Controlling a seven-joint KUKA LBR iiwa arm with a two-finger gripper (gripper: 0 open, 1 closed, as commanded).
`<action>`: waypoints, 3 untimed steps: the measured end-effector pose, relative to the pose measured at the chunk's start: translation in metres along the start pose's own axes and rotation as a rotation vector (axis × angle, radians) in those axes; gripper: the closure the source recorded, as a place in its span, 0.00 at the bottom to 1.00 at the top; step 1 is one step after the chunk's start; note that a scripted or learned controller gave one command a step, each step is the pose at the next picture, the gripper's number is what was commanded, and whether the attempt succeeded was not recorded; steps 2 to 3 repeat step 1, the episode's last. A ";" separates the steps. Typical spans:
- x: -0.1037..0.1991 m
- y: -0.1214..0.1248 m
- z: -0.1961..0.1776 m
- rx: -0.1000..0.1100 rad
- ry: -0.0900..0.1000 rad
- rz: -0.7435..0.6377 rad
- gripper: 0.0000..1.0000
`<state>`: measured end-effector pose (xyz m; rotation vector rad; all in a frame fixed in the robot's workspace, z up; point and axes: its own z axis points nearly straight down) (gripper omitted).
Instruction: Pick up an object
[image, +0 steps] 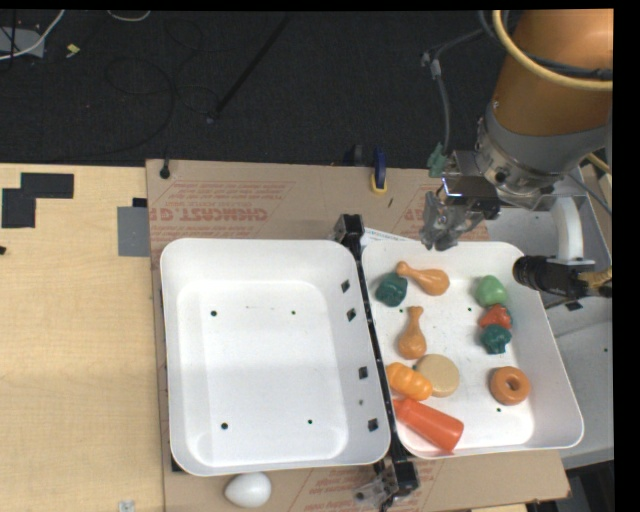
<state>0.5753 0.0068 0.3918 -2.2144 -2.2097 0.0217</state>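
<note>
My gripper (440, 238) hangs over the far edge of the right bin (560, 400), above and just behind an orange drumstick-shaped toy (423, 278). Nothing shows between its fingers. In that bin lie a dark teal piece (391, 291), a second orange drumstick (412, 334), a tan round disc (438, 375), an orange carrot-like piece (409, 381), a red-orange cylinder (430, 424), a green piece (490, 290), a red piece (495, 318), a small teal piece (495, 340) and an orange doughnut (509, 385).
The left bin (180, 300) sits beside the right one, joined by a black divider (362, 330). A white egg-shaped object (247, 489) lies outside on the cardboard by the left bin's near edge. A black cylinder (545, 273) juts in at the right.
</note>
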 end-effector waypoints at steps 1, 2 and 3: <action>-0.056 -0.011 0.053 -0.009 -0.001 0.004 1.00; -0.056 -0.011 0.053 -0.009 -0.001 0.004 1.00; -0.056 -0.011 0.053 -0.009 -0.001 0.004 1.00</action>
